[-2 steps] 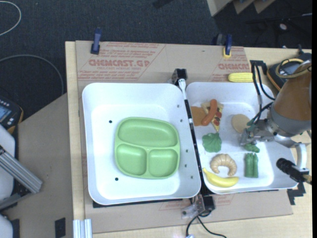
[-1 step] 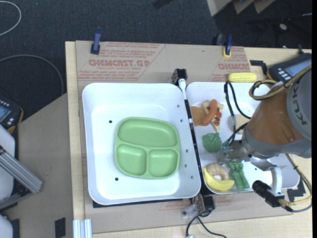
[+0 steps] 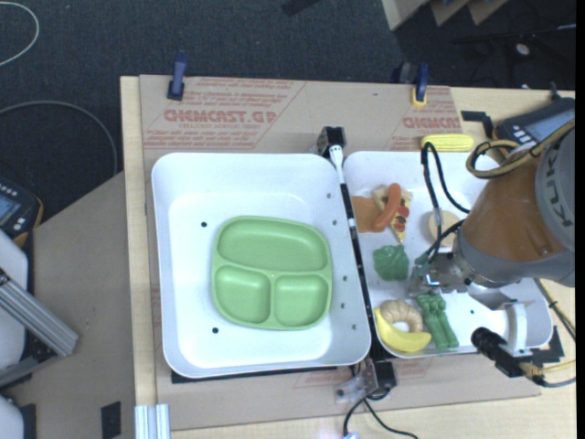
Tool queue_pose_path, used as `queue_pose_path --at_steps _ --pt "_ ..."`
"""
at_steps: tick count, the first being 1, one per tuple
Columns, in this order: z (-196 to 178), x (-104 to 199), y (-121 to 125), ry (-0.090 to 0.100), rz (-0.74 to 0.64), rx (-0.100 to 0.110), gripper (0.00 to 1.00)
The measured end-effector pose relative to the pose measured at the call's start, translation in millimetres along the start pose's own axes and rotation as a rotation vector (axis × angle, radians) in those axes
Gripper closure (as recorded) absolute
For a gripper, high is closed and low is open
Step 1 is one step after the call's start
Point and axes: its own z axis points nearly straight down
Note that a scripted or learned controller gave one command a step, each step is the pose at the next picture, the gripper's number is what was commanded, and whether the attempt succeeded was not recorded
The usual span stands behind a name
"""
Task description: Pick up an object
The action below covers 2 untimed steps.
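Hovering end effector (image 3: 430,279) above green toy (image 3: 437,319)

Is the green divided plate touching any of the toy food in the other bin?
Apart. The camera view shows the green plate alone in the left bin, with the bins' rims between it and the toy food in the right bin.

Dark grey carpet floor (image 3: 82,35) surrounds a pale wooden desk (image 3: 146,337), its top covered by brown cardboard (image 3: 219,112) printed with red lettering and pinned by two blue clamps (image 3: 176,76). Thin white cables (image 3: 27,108) loop over the carpet at left. Light is even.
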Motion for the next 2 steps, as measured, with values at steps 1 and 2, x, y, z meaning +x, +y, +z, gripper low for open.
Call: queue_pose_path --at_steps 1,2 --pt "-10 0 1 -0.001 0.0 -0.002 1.0" --pt "-194 51 2 0.002 -0.008 -0.013 1.0"
